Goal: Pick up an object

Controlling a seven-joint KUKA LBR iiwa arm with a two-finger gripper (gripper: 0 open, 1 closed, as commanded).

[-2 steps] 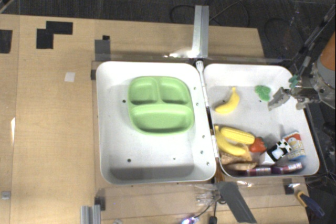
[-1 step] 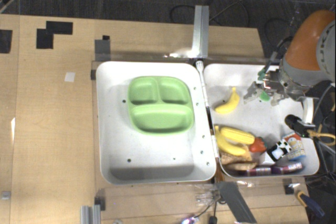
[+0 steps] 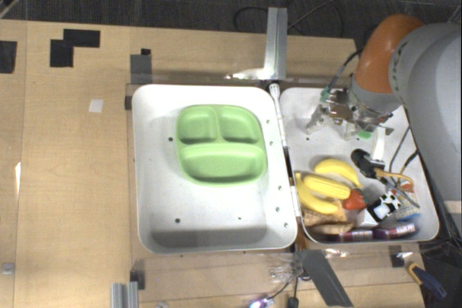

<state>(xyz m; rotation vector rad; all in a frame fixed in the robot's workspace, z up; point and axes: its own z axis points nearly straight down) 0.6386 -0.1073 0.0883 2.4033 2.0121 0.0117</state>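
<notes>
Yellow plastic bananas [image 3: 328, 184] lie among clutter in the right white bin [image 3: 303, 108]. Our gripper [image 3: 339, 114] hovers above that bin's bare far end, apart from them; we cannot tell its grip state.

1. I see two bins side by side on the bench [image 3: 65, 177]: left bin [image 3: 151, 227], right bin [image 3: 296, 101].
2. Divided tray [image 3: 220, 143] lies in the left bin, toward its far side.
3. Bananas [image 3: 328, 184] lie in the right bin's near half, by the left wall.
4. Small clutter [image 3: 379, 216] sits right of and nearer than the bananas.
5. Gripper [image 3: 339, 115] hangs over the right bin's far part, arm [image 3: 426, 90] to its right.
</notes>
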